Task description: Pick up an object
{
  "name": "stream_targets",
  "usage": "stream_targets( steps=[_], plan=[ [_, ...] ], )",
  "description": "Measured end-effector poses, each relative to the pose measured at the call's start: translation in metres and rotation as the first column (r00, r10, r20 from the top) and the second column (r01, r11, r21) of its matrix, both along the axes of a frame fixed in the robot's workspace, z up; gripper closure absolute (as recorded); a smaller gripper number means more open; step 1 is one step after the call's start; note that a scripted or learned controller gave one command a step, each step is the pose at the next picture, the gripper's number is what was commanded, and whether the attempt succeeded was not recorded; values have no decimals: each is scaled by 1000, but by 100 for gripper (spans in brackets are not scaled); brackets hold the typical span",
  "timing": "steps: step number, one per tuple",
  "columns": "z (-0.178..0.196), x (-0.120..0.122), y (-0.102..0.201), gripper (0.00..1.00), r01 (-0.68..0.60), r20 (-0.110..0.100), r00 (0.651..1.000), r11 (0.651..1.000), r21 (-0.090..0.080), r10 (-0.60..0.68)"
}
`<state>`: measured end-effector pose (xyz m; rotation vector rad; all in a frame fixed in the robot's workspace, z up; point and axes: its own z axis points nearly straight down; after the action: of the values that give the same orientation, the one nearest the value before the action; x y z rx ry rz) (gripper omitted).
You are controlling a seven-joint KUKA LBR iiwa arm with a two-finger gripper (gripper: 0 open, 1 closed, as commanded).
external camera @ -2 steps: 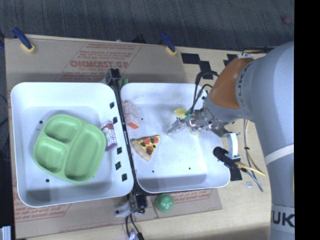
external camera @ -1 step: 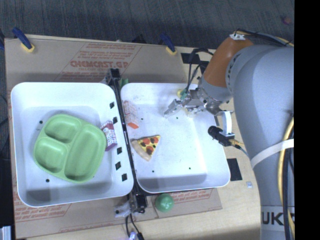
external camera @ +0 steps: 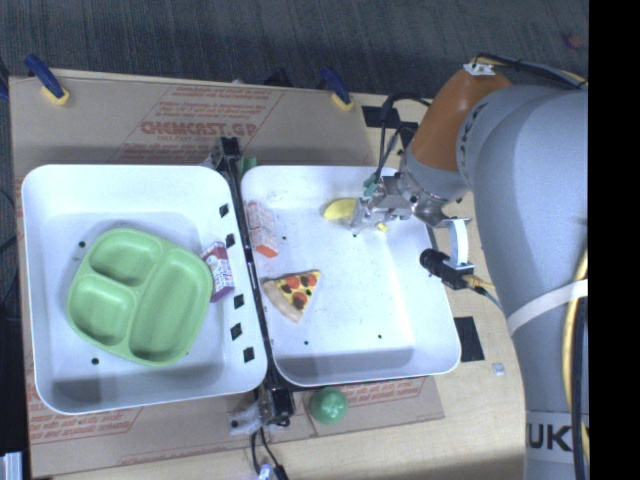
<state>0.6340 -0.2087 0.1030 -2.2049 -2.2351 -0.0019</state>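
Reaching into the right bin (external camera: 420, 338), the big grey arm (external camera: 520, 168) has its gripper (external camera: 374, 211) low, just beside a yellow toy (external camera: 340, 209). I cannot tell how the gripper is set. Nothing looks lifted yet. The pizza slice (external camera: 292, 292) lies apart, untouched. The pick-up is not done.
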Motion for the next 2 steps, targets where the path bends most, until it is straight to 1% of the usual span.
stream_targets(
  steps=[1,2],
  plan=[
    [105,-90,-3,100,9,1,1000,1000,-3,-9],
    [96,-55,-2,100,9,0,1000,1000,-2,-9]
  ],
)
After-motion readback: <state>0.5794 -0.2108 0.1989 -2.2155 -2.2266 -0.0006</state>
